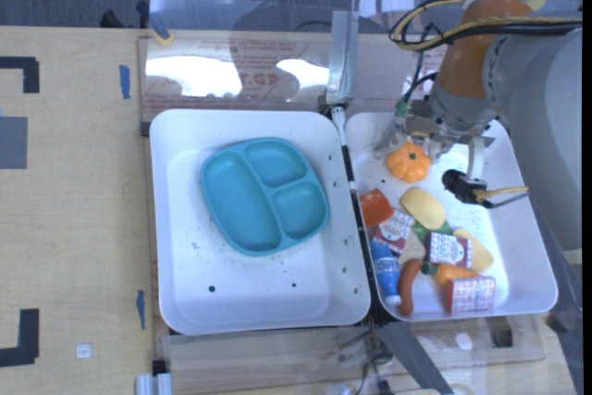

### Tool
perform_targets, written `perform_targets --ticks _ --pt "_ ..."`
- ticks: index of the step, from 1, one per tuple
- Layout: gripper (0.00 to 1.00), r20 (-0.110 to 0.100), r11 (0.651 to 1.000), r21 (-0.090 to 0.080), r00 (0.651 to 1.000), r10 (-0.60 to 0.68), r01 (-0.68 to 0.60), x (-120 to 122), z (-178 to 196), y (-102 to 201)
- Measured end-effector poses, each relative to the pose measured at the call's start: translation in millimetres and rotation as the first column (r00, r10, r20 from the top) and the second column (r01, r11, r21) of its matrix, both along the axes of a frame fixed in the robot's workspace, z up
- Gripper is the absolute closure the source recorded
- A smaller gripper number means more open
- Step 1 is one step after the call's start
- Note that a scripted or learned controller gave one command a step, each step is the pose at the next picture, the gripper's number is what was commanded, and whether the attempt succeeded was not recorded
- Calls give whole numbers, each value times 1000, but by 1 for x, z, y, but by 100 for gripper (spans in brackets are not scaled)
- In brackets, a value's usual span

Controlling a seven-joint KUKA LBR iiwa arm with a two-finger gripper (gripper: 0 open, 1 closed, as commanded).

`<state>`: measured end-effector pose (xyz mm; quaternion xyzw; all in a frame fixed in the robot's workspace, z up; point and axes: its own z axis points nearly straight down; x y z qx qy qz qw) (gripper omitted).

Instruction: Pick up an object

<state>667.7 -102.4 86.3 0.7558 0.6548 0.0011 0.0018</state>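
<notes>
Camera view: the gripper (418,136) is poised directly above the pumpkin (409,163) in the right bin (532,245); whether anything is clamped cannot be told. A straight descent, centred on the pumpkin, is advised, clear of the potato (424,207) below.

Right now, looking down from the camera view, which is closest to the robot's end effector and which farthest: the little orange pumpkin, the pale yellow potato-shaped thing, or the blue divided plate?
1. Small orange pumpkin, right bin, just below the end effector.
2. Pale yellow potato-shaped object, right bin, further down.
3. Blue divided plate, left bin.
</notes>
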Motion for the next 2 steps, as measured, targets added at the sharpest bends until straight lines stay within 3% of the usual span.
perform_targets --ticks 1,2 --pt "100 4 1000 -2 1000 2 -2 1 11 1" --pt "100 6 1000 2 1000 3 -3 -6 104 61"
